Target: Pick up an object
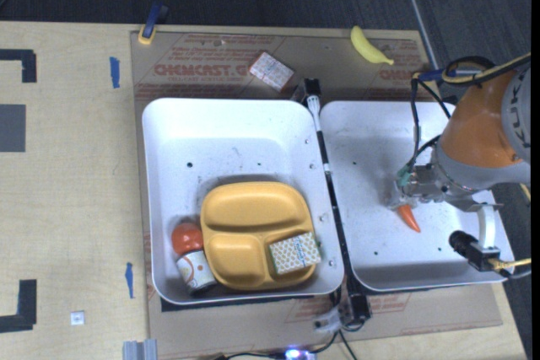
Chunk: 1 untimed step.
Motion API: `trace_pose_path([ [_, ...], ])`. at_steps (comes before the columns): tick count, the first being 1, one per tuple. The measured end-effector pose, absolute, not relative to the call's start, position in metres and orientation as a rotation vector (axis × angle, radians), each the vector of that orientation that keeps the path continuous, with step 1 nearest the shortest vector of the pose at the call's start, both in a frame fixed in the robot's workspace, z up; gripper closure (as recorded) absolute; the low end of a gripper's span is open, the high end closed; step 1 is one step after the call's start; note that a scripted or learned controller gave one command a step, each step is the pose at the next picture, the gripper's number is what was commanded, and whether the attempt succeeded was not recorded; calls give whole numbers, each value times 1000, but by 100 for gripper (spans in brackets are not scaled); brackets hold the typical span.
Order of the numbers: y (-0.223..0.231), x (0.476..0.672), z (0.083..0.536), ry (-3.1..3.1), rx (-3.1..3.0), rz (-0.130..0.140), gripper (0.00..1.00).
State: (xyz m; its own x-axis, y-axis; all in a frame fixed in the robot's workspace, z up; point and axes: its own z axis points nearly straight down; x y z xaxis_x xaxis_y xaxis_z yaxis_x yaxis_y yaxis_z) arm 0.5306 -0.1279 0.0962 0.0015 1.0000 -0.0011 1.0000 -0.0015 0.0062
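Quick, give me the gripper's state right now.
Gripper: low in the right bin, right at the orange carrot; open or shut cannot be told, and no hold is visible.

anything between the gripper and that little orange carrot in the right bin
Nothing visible does. The gripper sits right over the carrot, which lies alone on the right bin's floor beside it.

Small orange carrot [409, 217], lying in right bin [371, 265]
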Motion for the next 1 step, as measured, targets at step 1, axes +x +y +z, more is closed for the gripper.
trace_pose_path([
  [1, -52, 492, 185, 2223, 2219, 2, 100],
])
